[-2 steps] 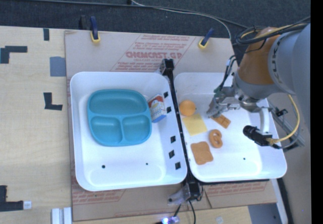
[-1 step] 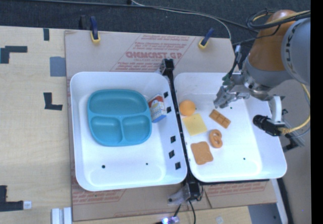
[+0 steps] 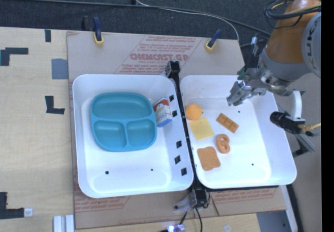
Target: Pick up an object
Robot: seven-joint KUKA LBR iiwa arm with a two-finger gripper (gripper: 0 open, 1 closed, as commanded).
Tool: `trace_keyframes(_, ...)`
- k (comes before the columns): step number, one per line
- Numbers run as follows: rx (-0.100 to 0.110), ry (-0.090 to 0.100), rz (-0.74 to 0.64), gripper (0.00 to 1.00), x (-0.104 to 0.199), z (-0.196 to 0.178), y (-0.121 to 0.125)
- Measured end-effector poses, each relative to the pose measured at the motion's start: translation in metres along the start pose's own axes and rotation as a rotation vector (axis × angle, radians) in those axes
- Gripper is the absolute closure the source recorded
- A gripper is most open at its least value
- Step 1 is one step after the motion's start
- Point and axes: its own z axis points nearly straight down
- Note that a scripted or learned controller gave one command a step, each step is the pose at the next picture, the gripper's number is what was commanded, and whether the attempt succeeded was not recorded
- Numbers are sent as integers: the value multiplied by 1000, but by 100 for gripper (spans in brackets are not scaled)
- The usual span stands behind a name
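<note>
From the overhead camera, you see the gripper [image 3: 236, 98] hovering above the right bin [image 3: 271, 142], up and right of the food; whether its claw is parted, you cannot tell. The cracker [image 3: 227, 123] lies nearest, the pretzel [image 3: 223, 143] just below it. Drop straight over the cracker, keeping off the orange [image 3: 193, 112].

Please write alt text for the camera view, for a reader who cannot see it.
A grey robot arm's two-finger gripper hovers over the upper part of the right white bin, which holds an orange ball, a yellow square slice, a brown bar, a small pretzel and a toast-like piece. The left white bin holds a blue divided plastic tray and a small can.
</note>
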Motion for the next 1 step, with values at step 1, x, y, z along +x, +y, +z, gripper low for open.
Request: trace_keyframes(1, -1, 0, -1, 100, 9, -58, -3)
